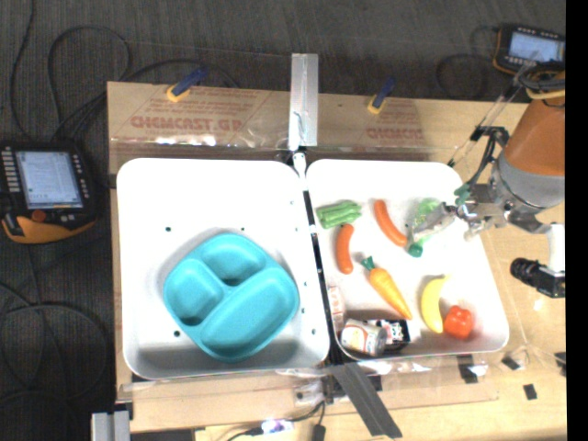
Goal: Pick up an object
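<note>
White bins sit side by side: the left bin (147, 200) carries a turquoise divided plate (230, 292), the right bin (478, 283) toy food. The gripper (457, 211) hovers at the right bin's far right edge, its opening impossible to judge. Just left of it lies a clear green-tinted packet (424, 219), with an orange sausage (389, 222) beyond.

Wooden bench (537, 338) carries two white bins (147, 191), side by side; small dark bits (514, 364), possibly tape, at right.
</note>
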Robot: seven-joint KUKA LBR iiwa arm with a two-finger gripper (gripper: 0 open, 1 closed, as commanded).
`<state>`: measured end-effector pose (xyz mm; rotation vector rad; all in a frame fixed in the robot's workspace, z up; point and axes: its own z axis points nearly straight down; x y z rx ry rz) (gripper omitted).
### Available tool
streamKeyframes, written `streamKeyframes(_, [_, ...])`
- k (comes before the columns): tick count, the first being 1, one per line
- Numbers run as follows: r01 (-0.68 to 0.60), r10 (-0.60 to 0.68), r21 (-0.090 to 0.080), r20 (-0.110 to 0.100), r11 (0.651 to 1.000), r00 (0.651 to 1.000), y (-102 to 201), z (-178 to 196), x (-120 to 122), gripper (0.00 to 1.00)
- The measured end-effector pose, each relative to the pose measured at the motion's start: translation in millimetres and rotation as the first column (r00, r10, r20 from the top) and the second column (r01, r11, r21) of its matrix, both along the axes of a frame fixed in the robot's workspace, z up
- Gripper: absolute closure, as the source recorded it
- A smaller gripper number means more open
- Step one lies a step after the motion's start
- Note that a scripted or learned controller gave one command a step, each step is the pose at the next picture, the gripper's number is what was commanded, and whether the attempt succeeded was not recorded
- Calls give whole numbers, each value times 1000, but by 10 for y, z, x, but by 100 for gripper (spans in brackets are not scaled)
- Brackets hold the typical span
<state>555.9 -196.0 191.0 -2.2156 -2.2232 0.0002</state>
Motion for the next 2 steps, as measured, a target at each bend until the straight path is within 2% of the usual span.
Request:
streamKeyframes(1, [-191, 192, -9, 11, 981, 981, 187, -1014, 549, 0])
streamKeyframes(2, [-192, 192, -9, 18, 981, 981, 194, -880, 573, 100])
